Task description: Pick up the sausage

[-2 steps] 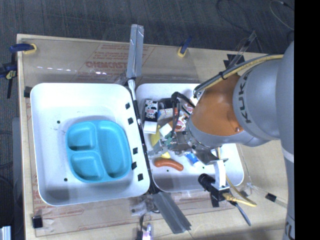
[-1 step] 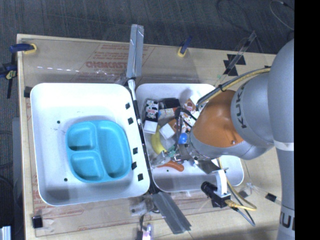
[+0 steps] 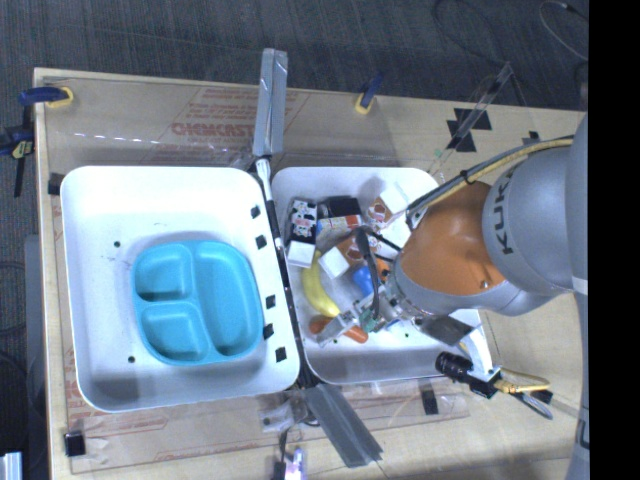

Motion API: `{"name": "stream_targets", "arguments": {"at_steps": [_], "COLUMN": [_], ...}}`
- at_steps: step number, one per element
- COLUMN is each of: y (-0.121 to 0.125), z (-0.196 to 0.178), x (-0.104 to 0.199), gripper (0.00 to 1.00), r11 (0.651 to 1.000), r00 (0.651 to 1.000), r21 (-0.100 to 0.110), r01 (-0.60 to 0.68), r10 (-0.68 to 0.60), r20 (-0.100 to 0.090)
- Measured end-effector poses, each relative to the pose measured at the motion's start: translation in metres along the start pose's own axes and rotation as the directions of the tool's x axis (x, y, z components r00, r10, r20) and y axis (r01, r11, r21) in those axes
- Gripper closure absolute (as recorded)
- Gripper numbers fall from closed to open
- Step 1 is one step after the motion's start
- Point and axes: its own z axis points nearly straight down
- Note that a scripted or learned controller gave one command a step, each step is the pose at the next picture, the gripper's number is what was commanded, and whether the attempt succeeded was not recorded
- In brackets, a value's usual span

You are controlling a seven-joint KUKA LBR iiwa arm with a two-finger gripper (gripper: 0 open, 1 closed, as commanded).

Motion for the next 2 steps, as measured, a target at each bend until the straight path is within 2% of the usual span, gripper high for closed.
{"name": "stream_targets", "arguments": {"at_steps": [1, 2], "y": [0.0, 0.033], "z": [-0.009, -0.077], "x": [-0.001, 0.026], "gripper": [1.0, 1.0], "r11": [1.0, 0.963], "r00": [1.0, 0.963], "r21": [0.0, -0.001], "r01": [0.004, 0.269], "r10": [-0.004, -0.269], "r20": [0.001, 0.001]}}
